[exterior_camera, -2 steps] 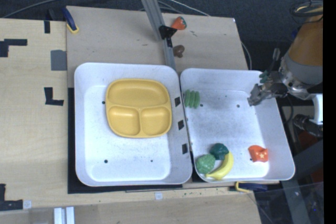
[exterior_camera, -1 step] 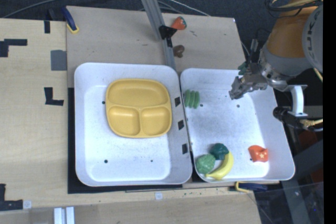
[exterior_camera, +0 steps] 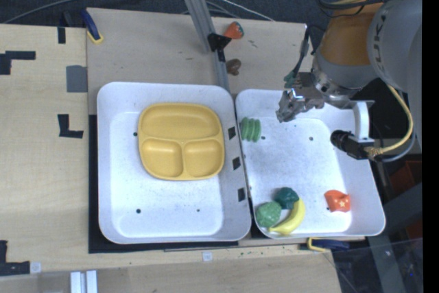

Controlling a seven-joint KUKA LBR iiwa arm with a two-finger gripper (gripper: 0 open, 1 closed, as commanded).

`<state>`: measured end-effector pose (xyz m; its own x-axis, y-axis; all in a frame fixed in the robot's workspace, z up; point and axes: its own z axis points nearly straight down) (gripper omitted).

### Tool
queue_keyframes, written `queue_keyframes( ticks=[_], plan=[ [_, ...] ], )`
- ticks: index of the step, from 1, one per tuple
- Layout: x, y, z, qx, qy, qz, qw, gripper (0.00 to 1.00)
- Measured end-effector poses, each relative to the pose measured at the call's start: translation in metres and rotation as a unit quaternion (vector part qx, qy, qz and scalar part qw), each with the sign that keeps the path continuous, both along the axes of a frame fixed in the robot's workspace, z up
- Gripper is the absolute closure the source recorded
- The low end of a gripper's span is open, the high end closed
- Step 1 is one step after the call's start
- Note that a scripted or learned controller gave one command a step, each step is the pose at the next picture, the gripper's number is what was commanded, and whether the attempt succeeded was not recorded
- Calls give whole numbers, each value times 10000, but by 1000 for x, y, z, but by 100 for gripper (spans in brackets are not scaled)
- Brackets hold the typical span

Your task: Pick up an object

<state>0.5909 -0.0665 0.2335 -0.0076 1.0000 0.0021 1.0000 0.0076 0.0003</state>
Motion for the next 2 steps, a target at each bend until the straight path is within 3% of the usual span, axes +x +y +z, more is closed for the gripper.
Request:
queue_keyframes(
  ticks=[2],
  plan=[
    [14,112,7,0,7,3,10000,100]
  ],
)
